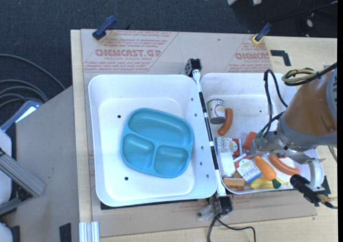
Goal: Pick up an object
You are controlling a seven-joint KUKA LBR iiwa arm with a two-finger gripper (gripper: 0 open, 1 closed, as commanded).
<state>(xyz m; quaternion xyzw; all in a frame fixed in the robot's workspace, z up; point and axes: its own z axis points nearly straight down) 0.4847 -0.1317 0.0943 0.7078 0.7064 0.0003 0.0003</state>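
My gripper (261, 146) hangs low over the right bin (244, 83); I cannot tell its grasp state. Just below it lies 1 toy carrot (265, 168), which looks light, rigid and slick. I judge a mid-body pinch across its width safest.

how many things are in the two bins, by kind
blue divided plate, left bin: 1
can, right bin: 1
sausages: 2
carrot: 1
small cartons: 2
other toy food, too jumbled to sort: about 3
total: about 10
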